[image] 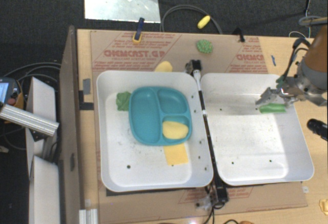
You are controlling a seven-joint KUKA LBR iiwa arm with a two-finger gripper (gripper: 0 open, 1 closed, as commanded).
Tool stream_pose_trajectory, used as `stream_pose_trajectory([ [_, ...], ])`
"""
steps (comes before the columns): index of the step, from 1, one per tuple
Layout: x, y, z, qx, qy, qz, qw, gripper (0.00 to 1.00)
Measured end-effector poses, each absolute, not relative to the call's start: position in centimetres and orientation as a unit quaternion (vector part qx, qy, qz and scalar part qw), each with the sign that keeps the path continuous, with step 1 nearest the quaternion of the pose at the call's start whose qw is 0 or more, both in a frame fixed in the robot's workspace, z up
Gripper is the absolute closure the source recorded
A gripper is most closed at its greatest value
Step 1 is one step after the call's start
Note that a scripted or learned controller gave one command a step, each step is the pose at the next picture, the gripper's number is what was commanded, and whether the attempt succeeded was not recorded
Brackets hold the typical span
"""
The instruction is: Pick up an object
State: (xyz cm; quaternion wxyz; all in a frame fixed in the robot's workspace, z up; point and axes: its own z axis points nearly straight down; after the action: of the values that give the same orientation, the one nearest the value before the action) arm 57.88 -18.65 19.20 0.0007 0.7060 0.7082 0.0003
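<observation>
1. I see the gripper (267, 98) low over the right bin (246, 166), near its far right wall, with a small green piece (272, 108) lying on the bin floor just beside and below the fingertips.
2. I cannot tell whether the fingers are spread or pressed together; they are too small and blurred. The green piece does not show between them.
3. I judge the green piece light and stiff, probably a plastic toy vegetable: long, thin and flat-lying. I would take it across its narrow width near the middle; it may skid on the smooth white floor.
4. The left bin (110, 166) holds a teal divided plate (148, 115), glossy hard plastic, with a rounded yellow lump (175, 129) in one compartment.
5. A flat yellow square (177, 155) lies partly under the plate's near edge, and a leafy green piece (123, 100) touches its left side.
</observation>
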Motion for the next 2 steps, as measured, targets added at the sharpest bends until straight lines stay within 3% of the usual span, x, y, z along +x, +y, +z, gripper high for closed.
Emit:
stream_pose_trajectory([
  [1, 58.6, -20.7, 11.1, 0.707, 0.708, -0.0001, 0.000, 0.00],
  [2, 58.5, -16.8, 8.4, 0.705, 0.709, 0.0005, 0.000, 0.00],
])
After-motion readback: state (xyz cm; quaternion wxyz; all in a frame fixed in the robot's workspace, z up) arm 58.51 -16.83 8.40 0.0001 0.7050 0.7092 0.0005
